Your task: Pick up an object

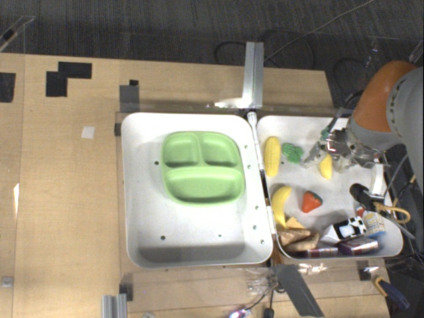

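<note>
My pincer (329, 152) hangs over the back part of the right bin (391, 247), below my grey wrist and its orange band. From this slant I cannot tell how it stands. Its tip sits right at a small yellow piece (326, 167), close enough to look like contact, though I cannot tell whether that piece is actually gripped.

Just beside it to the left lies a small green piece (292, 153), and further left a yellow corn cob (271, 156) rests along the bin's left wall. Nearer the front are a banana (281, 203) and a red strawberry (311, 202), apart from one another. A clutter of small items fills the front edge of this bin.

The left bin (142, 244) holds a green divided plate (201, 166), well apart from my pincer.
</note>
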